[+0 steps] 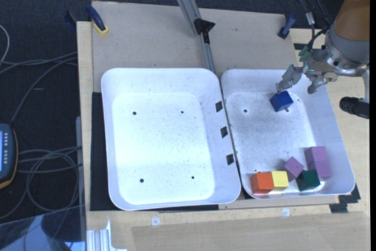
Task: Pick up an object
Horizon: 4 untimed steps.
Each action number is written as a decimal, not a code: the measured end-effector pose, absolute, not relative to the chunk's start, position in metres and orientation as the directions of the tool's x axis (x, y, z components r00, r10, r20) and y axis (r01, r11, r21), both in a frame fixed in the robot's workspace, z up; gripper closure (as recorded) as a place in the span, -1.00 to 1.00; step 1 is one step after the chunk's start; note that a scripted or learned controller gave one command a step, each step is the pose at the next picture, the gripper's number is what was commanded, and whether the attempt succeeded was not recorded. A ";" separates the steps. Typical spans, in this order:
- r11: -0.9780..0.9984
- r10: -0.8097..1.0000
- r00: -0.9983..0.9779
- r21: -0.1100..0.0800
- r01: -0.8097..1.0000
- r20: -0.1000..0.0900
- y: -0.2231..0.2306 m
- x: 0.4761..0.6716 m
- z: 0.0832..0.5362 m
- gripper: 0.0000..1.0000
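Tan bench [153,29] under two white bins [158,138] (side by side)

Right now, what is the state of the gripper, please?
Gripper: fingers spread open, holding nothing; the blue block sits just below its left finger.

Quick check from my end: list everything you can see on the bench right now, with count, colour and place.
Bins: 2, white, side by side; left bin, right bin.
Blue block: 1, right bin's far end, beside the gripper.
Orange block, yellow block, green block: 1 each, right bin's near edge.
Purple blocks: 2, near right corner; small, tall.
Clamps: 2, blue, board's far corners.
Gripper: 1, grey.
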State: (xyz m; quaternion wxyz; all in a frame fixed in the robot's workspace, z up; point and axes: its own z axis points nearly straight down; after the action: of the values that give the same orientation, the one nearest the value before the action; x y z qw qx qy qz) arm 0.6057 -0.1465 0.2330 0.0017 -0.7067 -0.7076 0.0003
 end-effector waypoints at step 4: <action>0.001 1.000 -0.001 -0.006 1.000 0.002 -0.139 0.604 0.097 -1.00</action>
State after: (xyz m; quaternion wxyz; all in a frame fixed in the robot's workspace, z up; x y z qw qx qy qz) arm 0.6039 -0.1385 0.0970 0.0029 -0.7069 -0.7073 0.0016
